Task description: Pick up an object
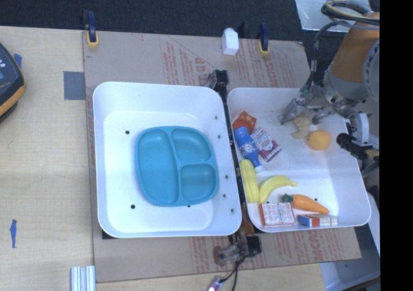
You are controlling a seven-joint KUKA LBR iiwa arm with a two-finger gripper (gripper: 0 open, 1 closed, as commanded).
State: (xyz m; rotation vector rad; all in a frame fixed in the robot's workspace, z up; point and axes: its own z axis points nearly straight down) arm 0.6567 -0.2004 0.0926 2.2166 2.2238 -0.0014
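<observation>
My gripper [298, 114] hangs over the far right part of the right bin [348, 183], fingers spread, nothing seen between them. Just below it lies a pale lumpy piece [301, 130], and beside that an orange ball [318, 140]. Along the bin's left side sit a red packet [244, 120], a blue bottle [245, 144] and a red-and-white wrapper [265, 144]. Toward the front lie a corn cob [249, 180], a banana [275, 184], a carrot [308, 204], a small red-and-white box [277, 214] and a tube [317, 220].
The left bin [106, 154] holds a blue divided plate [177, 165]. Clamps [91, 27] pin the cardboard mat at the back. A black-and-yellow device [9, 80] sits at the far left edge. The grey arm [352, 64] comes in from the upper right.
</observation>
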